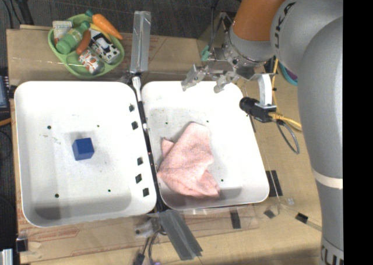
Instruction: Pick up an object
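Gripper (pixel 205 81) spread wide, nothing held, over right bin (pixel 245 141) far edge; pink cloth (pixel 189 162) lies below, toward near edge.

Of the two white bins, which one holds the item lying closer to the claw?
The right bin: its pink cloth lies just below the claw, while the blue cube sits in the left bin, much farther off.

Cube (pixel 83 148) in left bin (pixel 35 101); cloth (pixel 187 162) in right bin (pixel 245 159).

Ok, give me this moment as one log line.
gripper: open, above right bin's far edge, holding nothing | cloth: right bin | blue cube: left bin
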Robot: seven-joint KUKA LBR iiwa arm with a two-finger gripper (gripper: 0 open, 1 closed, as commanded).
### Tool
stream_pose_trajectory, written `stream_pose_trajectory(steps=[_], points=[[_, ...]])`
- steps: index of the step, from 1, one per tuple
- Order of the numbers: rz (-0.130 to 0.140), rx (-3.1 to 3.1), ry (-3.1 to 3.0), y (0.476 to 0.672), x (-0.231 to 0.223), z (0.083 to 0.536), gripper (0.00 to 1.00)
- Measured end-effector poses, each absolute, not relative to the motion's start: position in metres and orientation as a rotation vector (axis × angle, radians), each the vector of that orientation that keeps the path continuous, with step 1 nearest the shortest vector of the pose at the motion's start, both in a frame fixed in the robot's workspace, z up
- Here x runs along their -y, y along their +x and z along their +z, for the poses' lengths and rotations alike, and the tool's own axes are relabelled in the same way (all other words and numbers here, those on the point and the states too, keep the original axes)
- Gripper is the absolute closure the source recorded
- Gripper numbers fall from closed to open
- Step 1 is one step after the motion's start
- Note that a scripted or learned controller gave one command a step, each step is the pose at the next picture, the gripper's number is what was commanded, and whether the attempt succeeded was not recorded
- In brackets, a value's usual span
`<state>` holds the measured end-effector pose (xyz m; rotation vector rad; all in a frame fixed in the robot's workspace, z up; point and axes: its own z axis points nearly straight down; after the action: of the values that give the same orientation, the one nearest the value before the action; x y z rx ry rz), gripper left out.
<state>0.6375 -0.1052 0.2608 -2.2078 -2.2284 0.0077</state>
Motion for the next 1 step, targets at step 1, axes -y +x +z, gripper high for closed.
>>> stream_pose_trajectory(steps=[1], points=[[0.01, 2.199, -2.236, 0.6166, 0.1397, 0.1287, 0.0]])
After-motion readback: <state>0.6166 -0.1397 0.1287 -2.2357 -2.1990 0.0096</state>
